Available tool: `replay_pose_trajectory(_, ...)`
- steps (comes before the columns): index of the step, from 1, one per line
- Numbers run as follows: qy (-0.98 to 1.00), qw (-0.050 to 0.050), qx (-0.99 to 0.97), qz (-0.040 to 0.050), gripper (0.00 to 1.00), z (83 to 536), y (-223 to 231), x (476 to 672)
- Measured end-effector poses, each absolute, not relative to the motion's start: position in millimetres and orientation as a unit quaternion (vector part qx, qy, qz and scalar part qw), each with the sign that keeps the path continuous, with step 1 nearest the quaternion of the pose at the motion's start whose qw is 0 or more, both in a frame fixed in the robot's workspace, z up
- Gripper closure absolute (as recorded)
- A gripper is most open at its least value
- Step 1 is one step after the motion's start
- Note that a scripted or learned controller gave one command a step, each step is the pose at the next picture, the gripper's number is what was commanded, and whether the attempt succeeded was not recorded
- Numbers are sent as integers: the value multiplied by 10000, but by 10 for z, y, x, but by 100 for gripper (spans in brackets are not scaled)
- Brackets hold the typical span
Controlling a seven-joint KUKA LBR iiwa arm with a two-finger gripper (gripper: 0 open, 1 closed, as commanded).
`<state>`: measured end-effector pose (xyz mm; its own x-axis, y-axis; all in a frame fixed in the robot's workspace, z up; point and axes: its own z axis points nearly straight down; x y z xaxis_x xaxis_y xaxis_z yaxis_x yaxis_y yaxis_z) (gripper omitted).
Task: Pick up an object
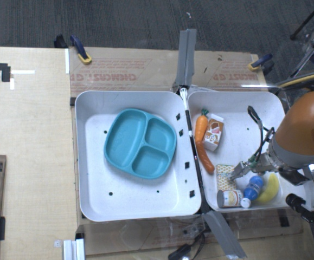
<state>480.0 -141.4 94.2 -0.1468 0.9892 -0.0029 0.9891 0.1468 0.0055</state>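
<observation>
2 white bins sit side by side on the bench (26,91), and all the action is in the right bin (232,99), where the arm (303,126) reaches in from the right and the claw (242,170) hangs low over the clutter in the near corner. This looks like the approach step, the descent onto a target: nothing sits between the fingers, which appear spread apart, 1 tip angled down toward the small flat packet (224,170) and the cluster beside it. Closest to hand is the blue bottle (252,188), a small rounded thing with a white cap, lying on its side and touching the yellow banana (271,189) on its right, with a short tin can (230,198) lying just to its left. Tight quarters, so the next move, in my judgement, calls for settling on 1 item, centring the fingers over it and dropping the last bit before closing; the bottle's round, smooth body could roll or squirt out if caught off centre. Farther up the bin, an orange carrot (200,128) leans against a small juice carton (213,132), with a sausage (205,159) below them along the dividing wall. Over in the left bin (91,161), a teal divided plate (140,143) lies flat, well away from the claw.
</observation>
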Motion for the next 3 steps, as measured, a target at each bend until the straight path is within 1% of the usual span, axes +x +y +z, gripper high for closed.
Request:
replay_pose_trajectory(1, 7564, 10, 6541, 26, 100, 1025, -1403, 4815)
replay_pose_trajectory(2, 6886, 32, 7251, 14, 100, 999, -1892, 5180)
replay_pose_trajectory(3, 6882, 24, 7256, 4, 0, 988, -1896, 5170)
